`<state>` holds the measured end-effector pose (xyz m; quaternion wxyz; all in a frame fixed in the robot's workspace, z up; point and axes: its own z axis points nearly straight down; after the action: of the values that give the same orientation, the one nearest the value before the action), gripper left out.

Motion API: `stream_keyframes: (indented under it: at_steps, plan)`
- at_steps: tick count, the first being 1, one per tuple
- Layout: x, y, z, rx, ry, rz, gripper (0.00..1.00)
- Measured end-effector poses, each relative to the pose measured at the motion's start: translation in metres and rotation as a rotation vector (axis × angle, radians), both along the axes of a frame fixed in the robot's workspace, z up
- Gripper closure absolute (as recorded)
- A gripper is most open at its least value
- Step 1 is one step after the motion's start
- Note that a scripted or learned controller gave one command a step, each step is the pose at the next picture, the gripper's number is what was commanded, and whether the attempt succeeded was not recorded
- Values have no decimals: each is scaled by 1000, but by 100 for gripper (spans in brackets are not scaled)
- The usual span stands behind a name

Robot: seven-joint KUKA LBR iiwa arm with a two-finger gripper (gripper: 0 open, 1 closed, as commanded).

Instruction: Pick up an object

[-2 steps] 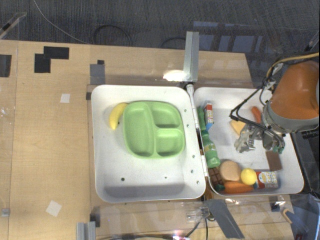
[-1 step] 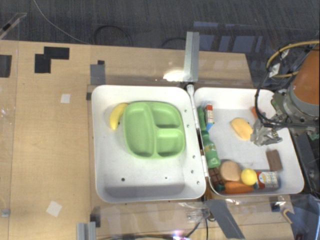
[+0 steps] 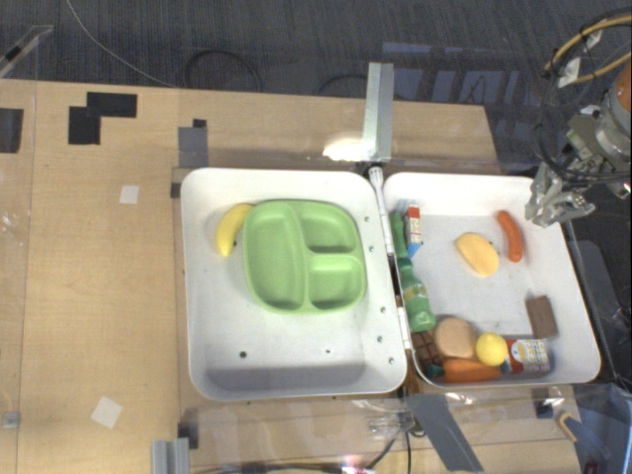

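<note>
The right bin [image 3: 553, 191] holds several toy foods: a red sausage [image 3: 510, 236], a yellow-orange potato-like piece [image 3: 478, 255], a brown chocolate block [image 3: 540, 316], a yellow lemon [image 3: 491, 349], a tan bun [image 3: 455, 338], an orange carrot [image 3: 471, 370], a small can [image 3: 531, 355], a green bottle [image 3: 410, 284]. My gripper [image 3: 555, 205] hangs over the bin's far right rim, right of the sausage, with nothing seen between its fingers. The left bin [image 3: 217, 363] carries a green divided plate [image 3: 301, 255] and a yellow banana [image 3: 231, 228].
A metal post [image 3: 379, 112] stands behind the divider between the bins. Cables [image 3: 583, 52] loop above the arm at the far right. Black markers [image 3: 99, 115] lie on the wooden bench at the far left.
</note>
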<state>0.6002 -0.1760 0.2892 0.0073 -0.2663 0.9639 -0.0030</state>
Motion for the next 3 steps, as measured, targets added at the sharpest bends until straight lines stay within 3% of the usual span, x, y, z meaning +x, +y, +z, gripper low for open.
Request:
stream_keyframes:
  at_steps: [1, 2, 3]
  plan:
    - [-35, 39, -135, 7, 19, 134, 100]
    - [44, -27, -41, -5, 0, 316, 100]
    - [-45, -28, -188, 5, 19, 205, 100]
